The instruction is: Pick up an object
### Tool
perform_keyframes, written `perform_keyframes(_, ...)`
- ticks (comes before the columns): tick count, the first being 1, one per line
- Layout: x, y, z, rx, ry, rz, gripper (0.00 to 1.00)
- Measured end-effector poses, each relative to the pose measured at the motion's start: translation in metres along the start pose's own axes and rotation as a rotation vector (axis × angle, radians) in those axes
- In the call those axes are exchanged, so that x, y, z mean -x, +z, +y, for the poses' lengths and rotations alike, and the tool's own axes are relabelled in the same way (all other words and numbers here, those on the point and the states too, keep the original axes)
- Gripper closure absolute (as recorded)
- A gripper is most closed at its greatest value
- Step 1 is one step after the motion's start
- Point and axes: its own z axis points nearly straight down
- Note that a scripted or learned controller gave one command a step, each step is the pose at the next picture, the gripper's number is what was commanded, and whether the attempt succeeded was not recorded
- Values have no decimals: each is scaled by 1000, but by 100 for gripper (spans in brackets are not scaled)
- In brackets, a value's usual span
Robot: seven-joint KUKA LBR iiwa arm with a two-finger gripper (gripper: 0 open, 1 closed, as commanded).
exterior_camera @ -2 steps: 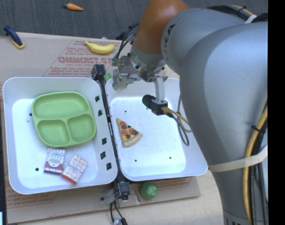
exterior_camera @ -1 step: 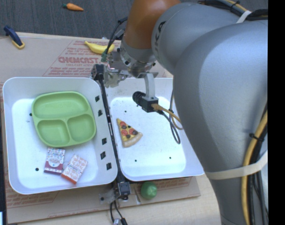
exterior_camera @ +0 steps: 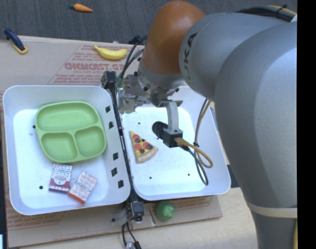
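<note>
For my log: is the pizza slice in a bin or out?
In: the pizza slice lies flat on the right bin floor, near the divider.

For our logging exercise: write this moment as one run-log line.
arm: over right bin | gripper: near divider, nothing seen held | pizza slice: lying in right bin | status: not picked

Arm (exterior_camera: pixel 220 61) over right bin (exterior_camera: pixel 209 185); pizza slice (exterior_camera: pixel 142 147) inside.

Carrot (exterior_camera: pixel 82 7), perhaps, on floor (exterior_camera: pixel 43 9).
</note>
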Motion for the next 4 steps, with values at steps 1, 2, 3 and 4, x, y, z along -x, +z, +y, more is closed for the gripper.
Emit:
perform_keyframes(1, 32, 45, -60, -2, -3, -2, 100)
perform_keyframes(2, 32, 45, -60, -1, -2, -2, 0)
perform_keyframes(3, 32, 45, -60, -1, -2, -2, 0)
perform_keyframes(4, 32, 45, -60, -1, -2, -2, 0)
